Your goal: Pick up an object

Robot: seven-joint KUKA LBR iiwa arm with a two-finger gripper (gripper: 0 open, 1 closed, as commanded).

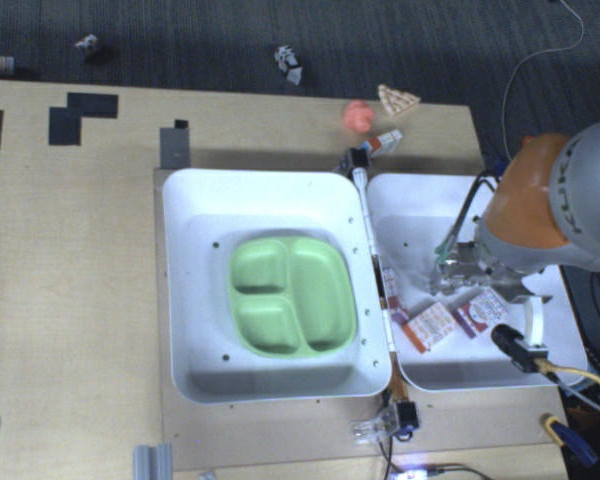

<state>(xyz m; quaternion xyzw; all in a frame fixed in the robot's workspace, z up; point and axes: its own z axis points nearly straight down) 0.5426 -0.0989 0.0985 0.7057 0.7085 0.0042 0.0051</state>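
Note:
My gripper (pixel 450 271) hangs low in the right bin (pixel 410 208), near its middle, with the grey arm and its orange band reaching in from the right. Just below and left of the gripper lies a red-and-white packet (pixel 430 325). A second red-and-white packet (pixel 482 311) lies to its right, partly under the wrist. A small pale item (pixel 393 294) rests by the bin's left wall. The left bin (pixel 190 268) holds a green divided plate (pixel 292 293).
On the bench behind the bins lie an orange ball (pixel 358 116), a patterned triangular piece (pixel 398 99) and a small tube (pixel 380 144). A grey block (pixel 174 146) stands at the left bin's far corner. Small bits of clutter lie on the dark floor beyond.

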